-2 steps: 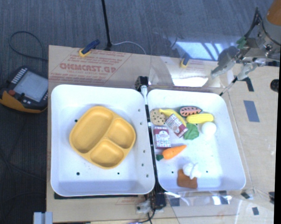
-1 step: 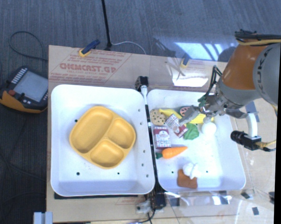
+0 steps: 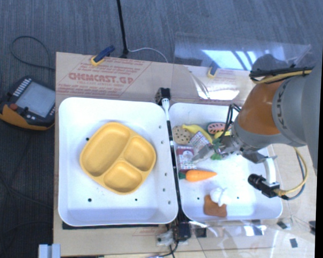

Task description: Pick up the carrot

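At 9 o'clock of the frame, off the bench, a handheld black-and-orange control pendant lies on the dark carpet. The left white shallow bin holds a yellow three-compartment plastic plate near its centre. A black vertical divider rail separates it from the right white shallow bin.

The task object, an orange toy carrot with a green stem end, lies flat in the right bin, at roughly 9 o'clock of that bin's floor, just beside the divider. Its green end points toward 9 o'clock and its tip toward 3 o'clock. At 12 o'clock of the carrot lies a cluster of items: a round tan waffle-patterned piece, a yellow banana-shaped toy and a printed red-and-white packet. At 5 o'clock of the carrot sits a white-and-brown toy piece.

Step in hand, as judged: approach. The carrot rests on the bin floor, not grasped.

The two-finger gripper hangs at 1 o'clock of the carrot, near it but apart, over the edge of the cluster. Whether the jaws are released or clenched cannot be told; the fingertips blend into the items beneath.

The grey arm with its orange band enters from 3 o'clock, the wrist angled toward 8 o'clock.

Next move, as judged: shift the gripper toward 7 o'clock, centre over the carrot's thick middle, set the jaws across its long axis, then descend.
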